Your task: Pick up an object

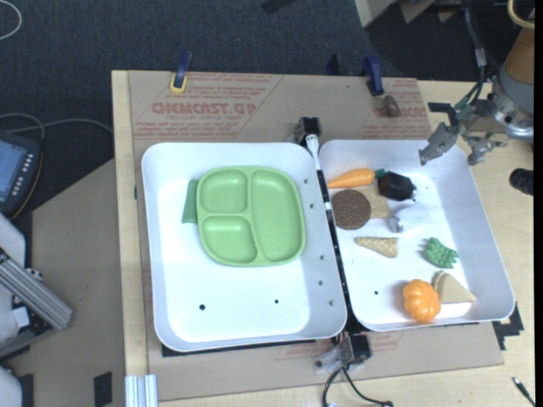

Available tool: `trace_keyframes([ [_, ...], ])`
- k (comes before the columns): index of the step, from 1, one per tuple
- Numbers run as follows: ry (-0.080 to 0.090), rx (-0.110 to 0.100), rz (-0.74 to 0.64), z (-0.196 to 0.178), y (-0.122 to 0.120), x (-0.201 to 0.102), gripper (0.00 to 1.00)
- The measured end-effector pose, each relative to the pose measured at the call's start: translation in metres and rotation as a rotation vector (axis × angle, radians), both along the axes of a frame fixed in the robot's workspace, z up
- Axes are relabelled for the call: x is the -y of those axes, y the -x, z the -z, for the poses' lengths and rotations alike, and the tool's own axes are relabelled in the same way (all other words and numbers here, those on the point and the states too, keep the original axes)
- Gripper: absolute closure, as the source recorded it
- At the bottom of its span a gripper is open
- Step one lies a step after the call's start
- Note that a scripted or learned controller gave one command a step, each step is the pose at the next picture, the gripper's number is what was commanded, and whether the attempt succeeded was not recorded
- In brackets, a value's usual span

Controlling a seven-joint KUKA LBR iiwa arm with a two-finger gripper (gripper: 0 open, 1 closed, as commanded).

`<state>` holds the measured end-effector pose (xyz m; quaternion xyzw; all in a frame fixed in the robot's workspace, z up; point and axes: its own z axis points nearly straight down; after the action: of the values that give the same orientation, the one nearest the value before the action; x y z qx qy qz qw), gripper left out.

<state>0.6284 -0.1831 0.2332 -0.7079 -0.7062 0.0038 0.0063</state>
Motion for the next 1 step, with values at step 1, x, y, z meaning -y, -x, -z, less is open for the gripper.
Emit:
trace_keyframes([
  [1, 0.003, 0.014, -0.003, -0.0081, -0.0027, -0.0002, 0.0],
])
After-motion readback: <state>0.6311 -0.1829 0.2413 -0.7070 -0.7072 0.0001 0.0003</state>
